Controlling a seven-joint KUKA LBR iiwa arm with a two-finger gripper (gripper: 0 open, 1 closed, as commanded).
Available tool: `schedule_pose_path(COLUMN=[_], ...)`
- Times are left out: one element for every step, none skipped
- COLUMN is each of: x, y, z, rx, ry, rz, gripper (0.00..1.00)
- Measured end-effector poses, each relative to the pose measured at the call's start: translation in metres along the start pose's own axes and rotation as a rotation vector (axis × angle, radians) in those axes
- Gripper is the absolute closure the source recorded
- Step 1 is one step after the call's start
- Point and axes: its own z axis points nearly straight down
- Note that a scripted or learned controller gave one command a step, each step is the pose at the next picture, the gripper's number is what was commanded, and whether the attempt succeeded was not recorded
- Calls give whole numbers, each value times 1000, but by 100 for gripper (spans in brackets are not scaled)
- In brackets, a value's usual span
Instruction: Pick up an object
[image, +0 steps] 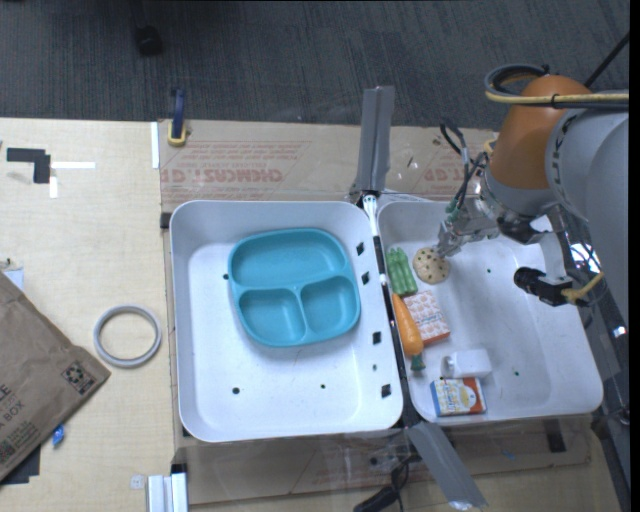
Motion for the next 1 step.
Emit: schedule_pose_path(x=[-27], y=[4], z=[-118], rx=[8], ry=[5], rz=[-153], gripper=[100])
